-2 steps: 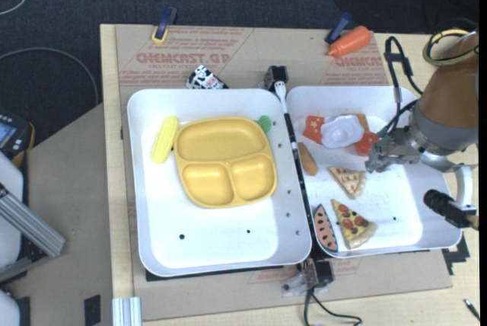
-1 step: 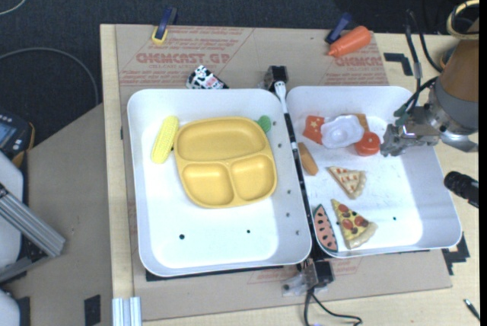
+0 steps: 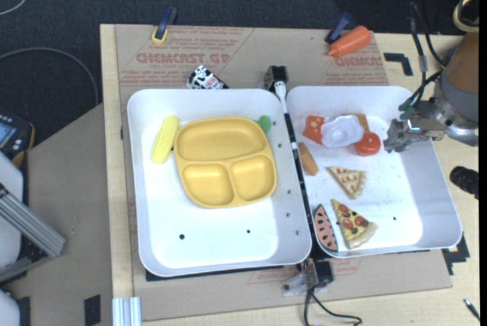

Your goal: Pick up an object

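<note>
You see the left bin (image 3: 144, 187) holding a yellow divided tray (image 3: 224, 161) and a corn cob (image 3: 163, 139), the right bin (image 3: 434, 195) holding pizza slices (image 3: 348, 181), a watermelon slice (image 3: 323, 228) and a sausage (image 3: 307, 159), while the gripper (image 3: 399, 139) hovers at right-centre, its fingers' spread impossible to tell.

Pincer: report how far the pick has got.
Done: the pincer is over the right bin, at its far right side. In hand: nothing visible. Left: the whole grasp; the pizza slices, hot dog and tomato lie in the bin.
</note>
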`<state>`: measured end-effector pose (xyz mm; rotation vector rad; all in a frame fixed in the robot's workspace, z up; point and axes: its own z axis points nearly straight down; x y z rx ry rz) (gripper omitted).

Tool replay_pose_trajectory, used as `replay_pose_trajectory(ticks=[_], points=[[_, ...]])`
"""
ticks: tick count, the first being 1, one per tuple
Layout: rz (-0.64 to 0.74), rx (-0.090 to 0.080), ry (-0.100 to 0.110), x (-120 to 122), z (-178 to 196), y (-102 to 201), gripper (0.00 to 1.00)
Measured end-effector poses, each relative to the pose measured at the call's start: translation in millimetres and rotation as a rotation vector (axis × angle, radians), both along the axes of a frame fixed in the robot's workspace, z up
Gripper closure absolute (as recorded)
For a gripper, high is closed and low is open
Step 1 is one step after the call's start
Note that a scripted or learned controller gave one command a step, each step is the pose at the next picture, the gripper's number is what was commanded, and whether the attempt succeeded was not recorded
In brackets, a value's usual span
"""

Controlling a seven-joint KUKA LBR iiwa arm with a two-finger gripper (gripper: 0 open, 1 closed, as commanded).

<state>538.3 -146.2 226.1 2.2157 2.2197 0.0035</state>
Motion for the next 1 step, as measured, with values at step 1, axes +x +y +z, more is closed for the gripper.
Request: replay_pose_trajectory(ticks=[1], points=[[0.003, 0.005, 0.007, -11.8, 8.3, 45.7, 1.00]])
